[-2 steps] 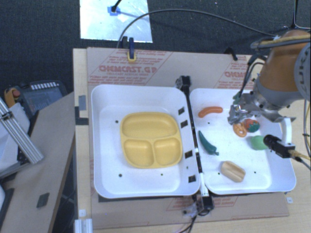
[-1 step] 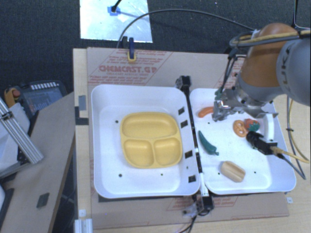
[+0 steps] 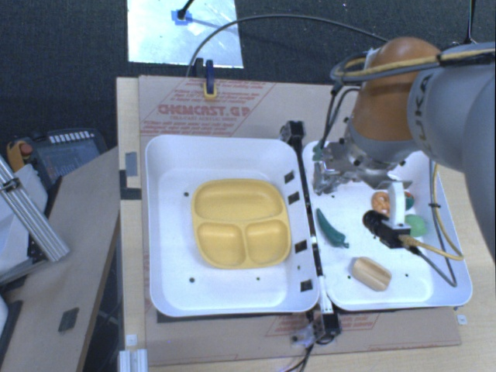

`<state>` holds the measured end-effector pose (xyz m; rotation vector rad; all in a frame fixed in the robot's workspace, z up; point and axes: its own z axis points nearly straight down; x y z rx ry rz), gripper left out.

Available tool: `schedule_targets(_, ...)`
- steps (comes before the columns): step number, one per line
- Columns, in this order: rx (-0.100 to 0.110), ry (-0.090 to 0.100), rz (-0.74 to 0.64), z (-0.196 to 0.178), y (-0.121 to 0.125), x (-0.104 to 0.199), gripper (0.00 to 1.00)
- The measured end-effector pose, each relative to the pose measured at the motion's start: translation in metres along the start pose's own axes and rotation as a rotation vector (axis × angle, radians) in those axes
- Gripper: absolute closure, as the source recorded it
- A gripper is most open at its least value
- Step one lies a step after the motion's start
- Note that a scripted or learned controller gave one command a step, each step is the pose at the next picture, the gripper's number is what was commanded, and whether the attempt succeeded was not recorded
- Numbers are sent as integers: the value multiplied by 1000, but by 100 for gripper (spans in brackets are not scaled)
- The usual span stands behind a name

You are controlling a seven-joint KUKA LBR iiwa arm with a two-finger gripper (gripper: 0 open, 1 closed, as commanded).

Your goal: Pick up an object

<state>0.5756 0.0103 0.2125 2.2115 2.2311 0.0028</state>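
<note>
1. Gripper (image 3: 325,175) low over right bin (image 3: 442,285), near its upper left corner; finger state indiscernible.
2. Green pod (image 3: 333,231), bread (image 3: 370,273), orange item (image 3: 380,201) lying in same bin.
3. Yellow tray (image 3: 240,223) in left bin (image 3: 167,208).

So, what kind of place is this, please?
Probably a robotics lab, set up for grasping trials. A grey arm reaches over two white bins on a bench, a yellow toy tray lies in the left one, and cables run across the floor.

Metal two-finger gripper (image 3: 325,178) at 10 o'clock in right white bin (image 3: 446,289) — yellow three-compartment plastic tray (image 3: 240,223) centred in left white bin (image 3: 167,208).
</note>
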Motion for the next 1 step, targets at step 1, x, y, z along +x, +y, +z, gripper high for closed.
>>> schedule_targets(1,-1,1,-2,-13,-4,58,100)
